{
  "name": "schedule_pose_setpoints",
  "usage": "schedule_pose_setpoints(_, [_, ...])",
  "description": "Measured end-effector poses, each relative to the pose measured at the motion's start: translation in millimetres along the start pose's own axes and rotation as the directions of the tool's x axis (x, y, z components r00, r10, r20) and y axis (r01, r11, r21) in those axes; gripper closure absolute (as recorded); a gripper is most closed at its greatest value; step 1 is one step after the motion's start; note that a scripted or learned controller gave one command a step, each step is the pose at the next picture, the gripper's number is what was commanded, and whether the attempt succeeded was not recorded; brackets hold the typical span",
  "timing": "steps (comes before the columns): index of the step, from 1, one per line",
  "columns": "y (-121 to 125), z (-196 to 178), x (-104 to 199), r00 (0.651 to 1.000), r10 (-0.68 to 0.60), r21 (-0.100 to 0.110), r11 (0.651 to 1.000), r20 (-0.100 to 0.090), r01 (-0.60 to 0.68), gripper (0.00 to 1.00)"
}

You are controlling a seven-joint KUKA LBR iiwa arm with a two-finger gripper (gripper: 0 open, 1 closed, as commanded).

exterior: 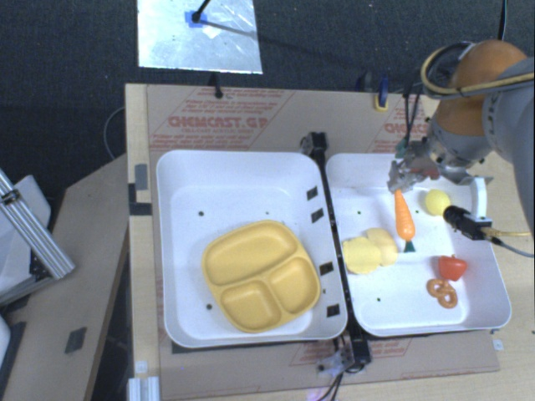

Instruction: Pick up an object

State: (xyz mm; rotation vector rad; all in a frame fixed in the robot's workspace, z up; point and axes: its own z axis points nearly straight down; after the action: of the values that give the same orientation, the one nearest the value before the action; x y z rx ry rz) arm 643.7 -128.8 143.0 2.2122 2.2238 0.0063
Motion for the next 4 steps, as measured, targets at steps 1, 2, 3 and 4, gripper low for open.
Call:
schedule_pose_setpoints(1, [2, -55, 0, 1.0, -0.001, -0.001, 1.0, 0.001, 0.001, 1.0])
schedule_pose_setpoints(2, [-16, -66, 59, 1.0, -0.005, 0.005, 1.0, -0.003, 0.005, 1.0])
schedule_pose_setpoints(3, [-37, -78, 112, 1.0, -0.005, 0.006, 1.0, -0.003, 0.005, 1.0])
schedule_pose_setpoints(4, [-62, -80, 163, 1.0, -0.005, 0.007, 1.0, -0.002, 0.005, 1.0])
